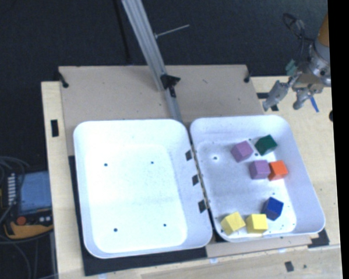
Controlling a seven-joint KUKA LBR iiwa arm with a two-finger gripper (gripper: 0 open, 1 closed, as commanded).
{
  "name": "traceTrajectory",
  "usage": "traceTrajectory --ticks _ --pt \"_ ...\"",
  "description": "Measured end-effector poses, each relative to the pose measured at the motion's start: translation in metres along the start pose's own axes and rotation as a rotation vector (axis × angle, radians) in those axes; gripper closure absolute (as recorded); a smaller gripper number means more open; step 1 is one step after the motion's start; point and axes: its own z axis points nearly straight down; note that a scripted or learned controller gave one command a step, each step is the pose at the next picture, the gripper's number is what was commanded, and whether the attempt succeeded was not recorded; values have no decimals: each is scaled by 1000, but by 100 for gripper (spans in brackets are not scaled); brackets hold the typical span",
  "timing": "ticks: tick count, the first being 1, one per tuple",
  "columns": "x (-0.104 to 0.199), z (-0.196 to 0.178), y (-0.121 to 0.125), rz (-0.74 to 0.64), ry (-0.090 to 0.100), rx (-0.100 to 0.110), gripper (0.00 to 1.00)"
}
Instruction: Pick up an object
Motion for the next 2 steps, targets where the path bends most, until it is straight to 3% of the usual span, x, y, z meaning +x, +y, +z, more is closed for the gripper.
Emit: traceTrajectory --ticks 1,2 --pt "0 0 0 -3 0 1 0" --pt "5 58 -8 2 2 5 0"
